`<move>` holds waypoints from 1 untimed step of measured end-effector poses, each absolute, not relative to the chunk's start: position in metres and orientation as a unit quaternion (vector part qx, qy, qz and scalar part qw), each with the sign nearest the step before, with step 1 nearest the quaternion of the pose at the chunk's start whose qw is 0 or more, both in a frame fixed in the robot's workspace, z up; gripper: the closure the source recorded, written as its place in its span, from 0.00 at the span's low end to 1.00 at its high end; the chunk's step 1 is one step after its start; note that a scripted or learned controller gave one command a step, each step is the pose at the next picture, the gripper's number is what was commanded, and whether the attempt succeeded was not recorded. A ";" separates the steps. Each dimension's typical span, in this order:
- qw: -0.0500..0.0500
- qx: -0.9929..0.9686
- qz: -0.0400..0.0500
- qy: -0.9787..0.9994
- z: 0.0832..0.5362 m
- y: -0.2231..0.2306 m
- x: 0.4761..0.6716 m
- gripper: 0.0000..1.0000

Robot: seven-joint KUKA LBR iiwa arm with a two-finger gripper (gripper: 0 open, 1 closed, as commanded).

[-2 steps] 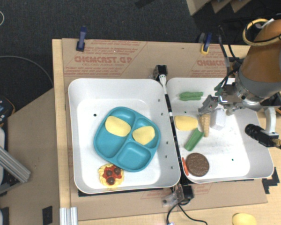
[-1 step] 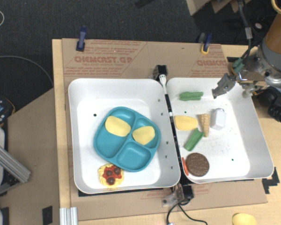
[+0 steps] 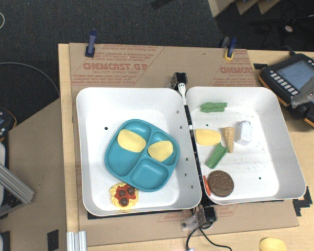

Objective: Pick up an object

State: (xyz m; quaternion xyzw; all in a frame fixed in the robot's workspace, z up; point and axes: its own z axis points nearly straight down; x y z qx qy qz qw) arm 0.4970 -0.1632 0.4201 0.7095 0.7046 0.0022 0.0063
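Note:
The left bin holds a blue divided plate with two yellow pieces, one in its upper-left section and one in its right section. A small pizza toy lies in front of the plate. In the right bin lie a green bean pod, a yellow wedge, a waffle cone piece, a pale grey-white object, a green pickle-like piece and a brown round patty.
Both bins rest on a cardboard sheet held by blue clamps at the back. A black handheld pendant lies at the right. A yellow object sits off the bench's front right. Cables run at the front centre.

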 end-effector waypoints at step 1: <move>0.009 0.709 0.003 0.705 0.544 -0.205 0.478 0.00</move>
